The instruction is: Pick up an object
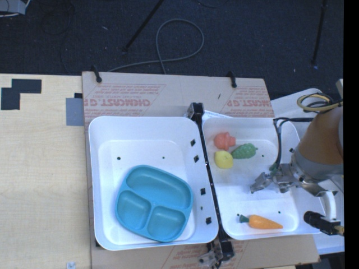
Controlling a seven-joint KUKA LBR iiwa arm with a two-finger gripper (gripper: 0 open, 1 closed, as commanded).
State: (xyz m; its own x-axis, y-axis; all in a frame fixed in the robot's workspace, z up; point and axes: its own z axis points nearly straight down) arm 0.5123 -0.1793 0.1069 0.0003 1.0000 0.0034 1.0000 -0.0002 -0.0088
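**Carrot toy: nearest target, not yet gripped**

Carrot toy lies flat at the front of the right bin, below and just beside the gripper. You can't tell from this angle whether the claw is spread or pressed together; nothing visible between its fingers.

Risks, my read:
- Carrot sits close to the front wall. A descent there could clip the rim or shove it into the corner.
- It's round and tapered, so it may roll or squirt out on closing.

Contents, left to right:
- Left bin: blue divided plate, three compartments, tilted toward the front.
- Right bin: yellow lemon toy, pink toy and green toy clustered at the back left, touching or nearly so; carrot at front.
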